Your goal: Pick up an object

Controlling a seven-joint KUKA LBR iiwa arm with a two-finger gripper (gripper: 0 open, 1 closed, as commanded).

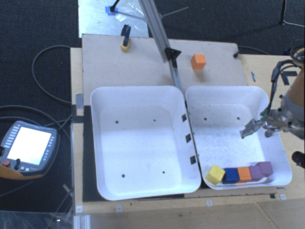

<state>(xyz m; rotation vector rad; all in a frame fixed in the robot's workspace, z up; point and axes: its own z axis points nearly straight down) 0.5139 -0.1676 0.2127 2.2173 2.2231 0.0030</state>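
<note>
The pincer (257,128), released and holding nothing, hangs at the right of the frame above the right bin (224,97). Blocks (240,173) line its lower edge; next it must descend onto one.

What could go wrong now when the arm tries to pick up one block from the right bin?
1. The yellow block, blue block, orange block and purple blocks sit packed in one row, so the gripper may find no gap.
2. The row lies against the right bin's near wall, which might block the descent.
</note>
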